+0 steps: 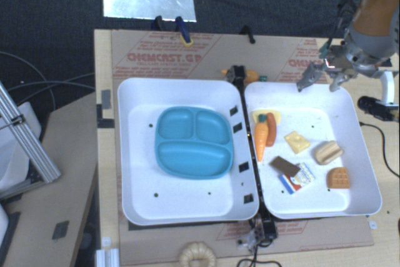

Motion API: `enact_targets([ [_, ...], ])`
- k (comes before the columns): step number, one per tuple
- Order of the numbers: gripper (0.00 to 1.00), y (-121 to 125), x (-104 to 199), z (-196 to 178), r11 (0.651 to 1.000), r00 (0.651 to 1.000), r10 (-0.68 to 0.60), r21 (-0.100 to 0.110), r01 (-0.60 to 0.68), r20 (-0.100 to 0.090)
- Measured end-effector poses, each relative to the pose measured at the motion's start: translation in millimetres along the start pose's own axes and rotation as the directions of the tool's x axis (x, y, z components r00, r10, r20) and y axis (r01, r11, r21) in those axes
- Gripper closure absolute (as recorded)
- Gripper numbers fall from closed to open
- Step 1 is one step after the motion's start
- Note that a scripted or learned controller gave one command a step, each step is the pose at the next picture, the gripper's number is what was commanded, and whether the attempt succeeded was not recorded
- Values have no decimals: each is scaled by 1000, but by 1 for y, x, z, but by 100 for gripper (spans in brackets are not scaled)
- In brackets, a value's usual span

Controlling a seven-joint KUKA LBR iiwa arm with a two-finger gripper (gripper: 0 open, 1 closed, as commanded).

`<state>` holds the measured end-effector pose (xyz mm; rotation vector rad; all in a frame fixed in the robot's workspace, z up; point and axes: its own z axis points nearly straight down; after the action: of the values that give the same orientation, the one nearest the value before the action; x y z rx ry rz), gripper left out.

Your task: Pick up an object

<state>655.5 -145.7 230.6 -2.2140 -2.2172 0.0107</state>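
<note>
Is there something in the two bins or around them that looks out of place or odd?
Mostly tidy. Two things lie outside the bins: a ring-shaped item on the bench below the left bin, and a small yellow object wedged behind the divider at the top. In the right bin, the food items are loosely scattered; the blue tray sits straight.

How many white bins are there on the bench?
2. The left white bin holds a blue divided plate. The right white bin sits beside it and holds toy foods, such as a carrot.
</note>
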Motion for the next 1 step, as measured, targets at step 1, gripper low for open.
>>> enact_targets([
  [1, 0, 2, 0, -9, 1000, 1000, -2, -13, 2, 2],
])
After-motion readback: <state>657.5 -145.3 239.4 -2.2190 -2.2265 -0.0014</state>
